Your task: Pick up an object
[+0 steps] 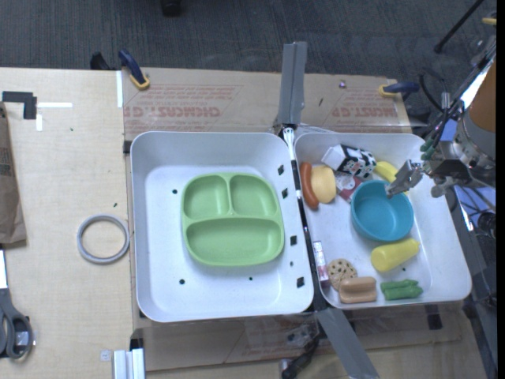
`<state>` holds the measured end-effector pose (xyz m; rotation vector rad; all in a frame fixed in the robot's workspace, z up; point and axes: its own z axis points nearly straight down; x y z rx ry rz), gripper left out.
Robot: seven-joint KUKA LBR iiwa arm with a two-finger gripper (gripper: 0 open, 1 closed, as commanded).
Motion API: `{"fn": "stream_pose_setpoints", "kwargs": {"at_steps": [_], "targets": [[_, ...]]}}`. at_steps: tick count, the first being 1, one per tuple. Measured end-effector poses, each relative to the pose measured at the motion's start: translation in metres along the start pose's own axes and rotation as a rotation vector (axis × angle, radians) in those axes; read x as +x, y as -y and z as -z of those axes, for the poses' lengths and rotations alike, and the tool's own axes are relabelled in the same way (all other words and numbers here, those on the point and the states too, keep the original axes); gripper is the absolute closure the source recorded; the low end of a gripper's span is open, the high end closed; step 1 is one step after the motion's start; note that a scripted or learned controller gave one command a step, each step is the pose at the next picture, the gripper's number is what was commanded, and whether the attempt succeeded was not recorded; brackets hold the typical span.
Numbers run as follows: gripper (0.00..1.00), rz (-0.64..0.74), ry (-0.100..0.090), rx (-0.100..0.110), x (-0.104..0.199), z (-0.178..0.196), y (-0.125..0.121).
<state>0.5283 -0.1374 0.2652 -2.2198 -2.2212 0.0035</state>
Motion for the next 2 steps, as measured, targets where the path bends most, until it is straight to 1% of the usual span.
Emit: {"fn": "stream_pose_setpoints", "kwargs": {"at_steps": [1,2], "targets": [[0.0,0.062,-0.001,0.001,-0.001,-0.132,0.035],[0.0,0.104,0.0,0.001,-0.014,-0.175,-0.035]]}}
